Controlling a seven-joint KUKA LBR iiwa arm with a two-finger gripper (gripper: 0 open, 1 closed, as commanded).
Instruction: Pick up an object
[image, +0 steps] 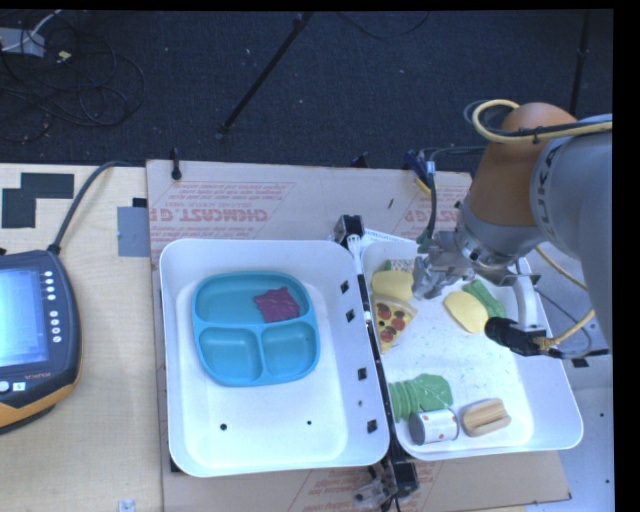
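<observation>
Yellow rounded plastic toy (393, 287) just beside the jaws (428, 278) in right white bin (560, 400); jaw opening impossible to tell. Best centred over it before closing, clear of pizza slice (391, 322).

Toy foods (447, 352) scattered in right bin (560, 420)

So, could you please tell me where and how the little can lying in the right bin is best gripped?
Probably across the middle of its round body. The can lies on its side at the near edge of the right bin, with the bread roll at one end and the green piece just behind, so the hand should come straight down, fingers across the curved sides.
</observation>
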